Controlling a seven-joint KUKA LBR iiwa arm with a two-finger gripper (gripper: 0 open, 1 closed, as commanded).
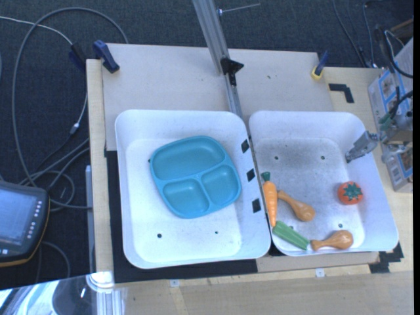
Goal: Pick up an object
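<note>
Five toy foods lie in the right bin [367, 238], and any of them could serve as the object to pick up — none is lifted yet, so by my reading the task is at its start. A red tomato [350, 193] sits near the bin's right wall, closest to the gripper [362, 147], which hangs at the upper right rim of that bin, apart from every item; whether the fingers are released or clenched I cannot tell, though nothing shows between them. Along the bin's left wall an orange carrot [270, 203] lies lengthwise, with a tan drumstick [296, 207] just beside it, seemingly touching at the carrot's middle. Below them a green pea pod [289, 235] lies aslant near the front rim, and a second drumstick [334, 241] rests to its right. The left bin [131, 176] holds one thing — a blue divided plate [194, 184], its three compartments bare, set slightly askew. Both bins rest side by side on the table [164, 77]. Reaching, closing on an item and lifting all remain to be done.
</note>
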